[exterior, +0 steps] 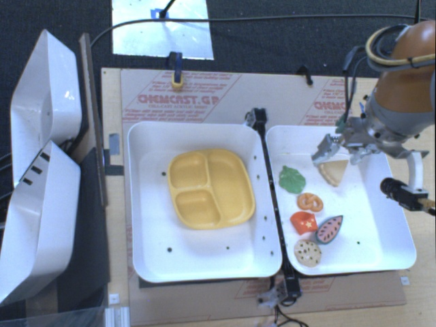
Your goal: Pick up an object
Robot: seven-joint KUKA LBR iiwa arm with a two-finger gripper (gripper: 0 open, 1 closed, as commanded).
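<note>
A slip or a glancing miss is judged the main risk here: the tan wedge-shaped toy slice (333,172) lies flat on the floor of the right-hand shallow white bin (395,251), and a low, thin piece offers little for fingers to close on, so it could be pushed towards the bin's far wall at 12 o'clock rather than lifted. A second risk is judged to lie in the close spacing of the other pieces; the green leafy toy (291,179) sits at 9 o'clock from the slice, and the orange pretzel-shaped toy (310,201), the red block-shaped toy (304,221), the dark seeded slice toy (329,229) and the round speckled cookie toy (307,253) run away towards 7 o'clock, so a sideways drift could disturb them.

The grey arm is seen entering from 3 o'clock, its orange band uppermost and the wrist bent down over the bin's upper part. The two-finger gripper (338,150) is placed just above the tan slice, at its 12 o'clock edge. Whether the claw is released or clenched cannot be told, and nothing is seen held.

The yellow compartmented plastic tray (210,187) rests in the left-hand shallow white bin (153,251), well apart.
</note>
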